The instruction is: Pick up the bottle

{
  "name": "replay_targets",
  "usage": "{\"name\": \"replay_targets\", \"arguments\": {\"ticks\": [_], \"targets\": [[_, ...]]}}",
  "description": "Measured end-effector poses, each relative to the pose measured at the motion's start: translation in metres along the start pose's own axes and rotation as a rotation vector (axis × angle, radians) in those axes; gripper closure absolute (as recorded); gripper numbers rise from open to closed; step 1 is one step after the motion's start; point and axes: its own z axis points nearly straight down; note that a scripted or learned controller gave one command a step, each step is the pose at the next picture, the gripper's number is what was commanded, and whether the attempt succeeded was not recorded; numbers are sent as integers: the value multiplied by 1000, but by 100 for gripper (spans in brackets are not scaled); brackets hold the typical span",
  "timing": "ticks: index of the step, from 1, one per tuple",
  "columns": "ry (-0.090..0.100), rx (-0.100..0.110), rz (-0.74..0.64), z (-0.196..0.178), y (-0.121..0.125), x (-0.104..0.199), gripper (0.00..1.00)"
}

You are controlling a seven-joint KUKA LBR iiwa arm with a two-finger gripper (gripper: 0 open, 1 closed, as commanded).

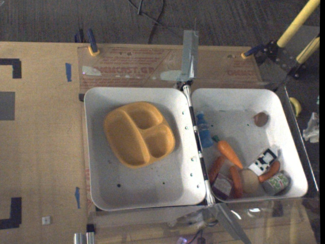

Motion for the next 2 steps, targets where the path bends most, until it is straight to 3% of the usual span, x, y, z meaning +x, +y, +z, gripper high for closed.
{"name": "replay_targets", "arguments": {"ticks": [1, 2], "targets": [[0, 2, 393, 10, -4, 11, 100], [1, 0, -195, 25, -2, 4, 100]]}}
